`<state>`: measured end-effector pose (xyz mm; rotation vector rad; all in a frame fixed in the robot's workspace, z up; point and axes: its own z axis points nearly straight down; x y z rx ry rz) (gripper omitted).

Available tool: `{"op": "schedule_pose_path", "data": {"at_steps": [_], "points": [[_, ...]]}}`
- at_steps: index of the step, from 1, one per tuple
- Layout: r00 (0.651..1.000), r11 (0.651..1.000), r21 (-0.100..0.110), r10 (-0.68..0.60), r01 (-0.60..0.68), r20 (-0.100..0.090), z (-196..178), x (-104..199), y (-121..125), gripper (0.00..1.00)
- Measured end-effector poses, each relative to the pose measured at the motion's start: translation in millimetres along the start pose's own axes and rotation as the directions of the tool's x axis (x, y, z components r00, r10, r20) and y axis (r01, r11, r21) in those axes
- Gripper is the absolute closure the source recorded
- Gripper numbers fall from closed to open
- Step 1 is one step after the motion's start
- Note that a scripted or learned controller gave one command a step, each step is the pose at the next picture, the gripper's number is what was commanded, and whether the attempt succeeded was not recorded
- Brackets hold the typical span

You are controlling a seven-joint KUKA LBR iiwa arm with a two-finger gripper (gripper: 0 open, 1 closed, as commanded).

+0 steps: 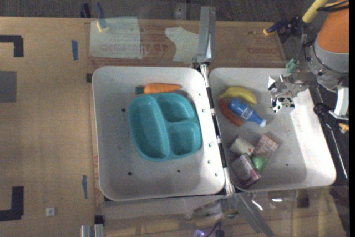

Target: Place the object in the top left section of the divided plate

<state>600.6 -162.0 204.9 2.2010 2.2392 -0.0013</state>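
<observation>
The surface carries two white bins. The left bin (111, 175) holds the teal divided plate (165, 125), with a toy carrot (160, 87) lying just beyond the plate's far rim, touching or nearly touching it. All three plate sections are bare.

The right bin (310, 164) holds the loose items: a banana (242, 93), a blue bottle (246, 112) lying across a red-orange item (227, 111), and a cluster of small packets (252, 155) with a green piece (259, 163) near the front.

The arm (335, 41) reaches in at the right. Its jaws (283, 94) hang over the far right part of the right bin, near the banana. Their state cannot be told; a black-and-white speckled patch sits at the tips, and nothing can be confirmed between them.

Task status: not started as far as the plate shows. The task does not name the object; all candidates lie outside the plate. Remaining: secure an object, carry it across the divider, release it in the plate's top left section.
</observation>
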Motion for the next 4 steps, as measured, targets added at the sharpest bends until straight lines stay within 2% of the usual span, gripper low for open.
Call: {"op": "schedule_pose_path", "data": {"at_steps": [1, 2, 3, 4], "points": [[0.998, 0.998, 0.003, 0.058, -0.058, -0.003, -6.2, 100.9, -0.8, 1.00], [1.000, 1.000, 0.001, -0.005, 0.005, -0.002, 19.4, 172.5, 15.7, 1.00], [0.988, 0.988, -0.003, -0.156, 0.156, -0.002, 19.8, 247.6, 35.0, 1.00], [0.988, 0.988, -0.003, -0.156, 0.156, -0.001, 19.4, 247.6, 35.1, 0.00]]}}
